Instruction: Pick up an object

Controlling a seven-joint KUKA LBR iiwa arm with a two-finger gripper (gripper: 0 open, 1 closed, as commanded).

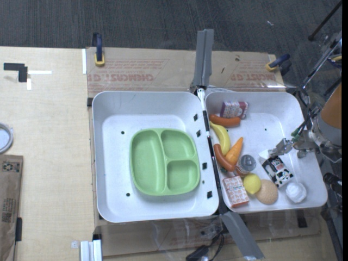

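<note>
Two white bins [103, 145], one green divided plate [165, 161], two sausages [224, 120], one banana [221, 136], one carrot [234, 150], one lemon [252, 184], one bread roll [267, 192], two small cartons [235, 192] and one gripper [283, 147]

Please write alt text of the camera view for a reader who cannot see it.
The end effector hovers low in the right bin near toy food: banana, carrot, lemon. The left bin holds a green divided plate.
</note>
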